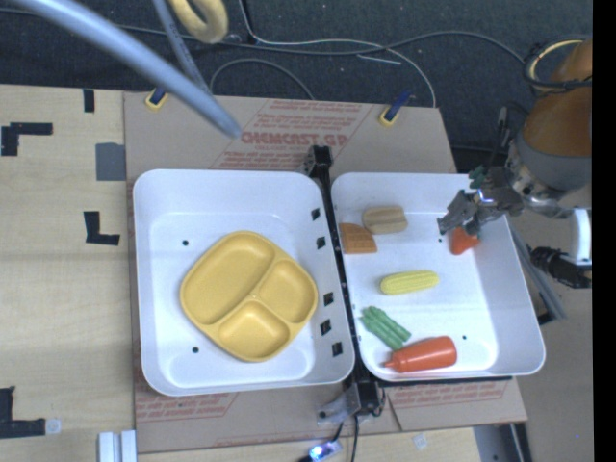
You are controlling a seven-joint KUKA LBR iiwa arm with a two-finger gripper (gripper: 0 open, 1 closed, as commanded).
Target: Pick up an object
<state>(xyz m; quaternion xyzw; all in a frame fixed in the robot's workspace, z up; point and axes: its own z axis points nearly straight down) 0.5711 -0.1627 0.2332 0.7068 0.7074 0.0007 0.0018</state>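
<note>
1. Desk (pixel 58 258) carries two shallow white bins side by side: left bin (pixel 154 258) and right bin (pixel 510 325).
2. Left bin holds a yellow divided plate (pixel 248 295), lying flat near its middle.
3. Right bin, far left part: a tan bread roll (pixel 384 219), with an orange wedge (pixel 357 240) just beside it on its near left.
4. Right bin, middle: a corn cob (pixel 408 282) lying crosswise, apart from the other items.
5. Right bin, near part: a green bean pod (pixel 385 326) and, just to its near right, a large red-orange carrot (pixel 422 354) – the two look to be touching or almost so.
6. Gripper (pixel 464 227) sits over the far right corner of the right bin, the arm (pixel 553 133) reaching in from the right.
7. A small red object (pixel 464 243) shows at the gripper tips – whether the gripper is clamped on it or merely above it cannot be told.
</note>
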